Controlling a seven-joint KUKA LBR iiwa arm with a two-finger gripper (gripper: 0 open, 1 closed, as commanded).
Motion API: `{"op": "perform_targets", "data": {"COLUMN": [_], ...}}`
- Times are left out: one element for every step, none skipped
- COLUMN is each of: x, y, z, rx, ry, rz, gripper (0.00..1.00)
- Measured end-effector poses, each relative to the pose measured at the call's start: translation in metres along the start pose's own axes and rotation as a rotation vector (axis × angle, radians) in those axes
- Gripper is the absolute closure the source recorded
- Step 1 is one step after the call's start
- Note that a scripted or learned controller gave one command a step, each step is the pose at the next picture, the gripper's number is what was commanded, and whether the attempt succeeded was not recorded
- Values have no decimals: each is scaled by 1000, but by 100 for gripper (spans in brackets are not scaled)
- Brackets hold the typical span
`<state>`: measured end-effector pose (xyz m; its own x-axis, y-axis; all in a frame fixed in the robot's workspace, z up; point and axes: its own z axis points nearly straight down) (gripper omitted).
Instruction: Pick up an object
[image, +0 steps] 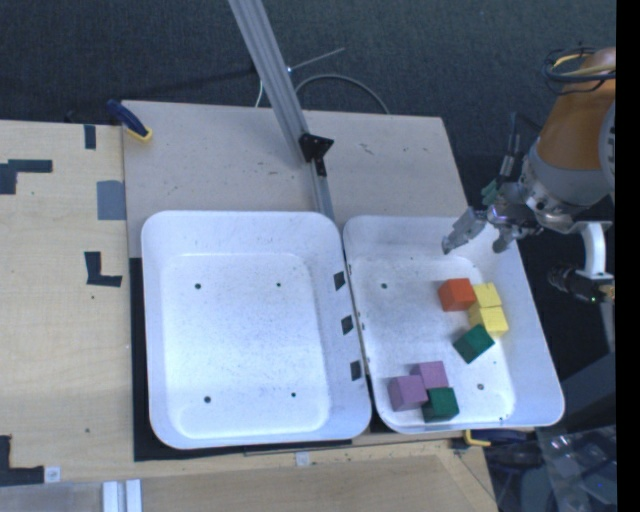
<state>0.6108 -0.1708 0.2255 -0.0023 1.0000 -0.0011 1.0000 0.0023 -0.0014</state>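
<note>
bench (390, 160): light wood | left bin (240, 325) | right bin (400, 240) | side by side, touching

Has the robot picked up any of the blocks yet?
Not yet. The gripper hangs over the far edge of the right bin, open, with nothing between its fingers. The blocks lie in that bin: an orange block, two yellow blocks, a green block, and near the front purple blocks with another green one. Going down, closing on one and lifting it is all left.
</note>
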Motion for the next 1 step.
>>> {"op": "perform_targets", "data": {"x": [-36], "y": [-8], "z": [105], "rx": [-13], "ry": [-3], "rz": [0], "gripper": [0]}}
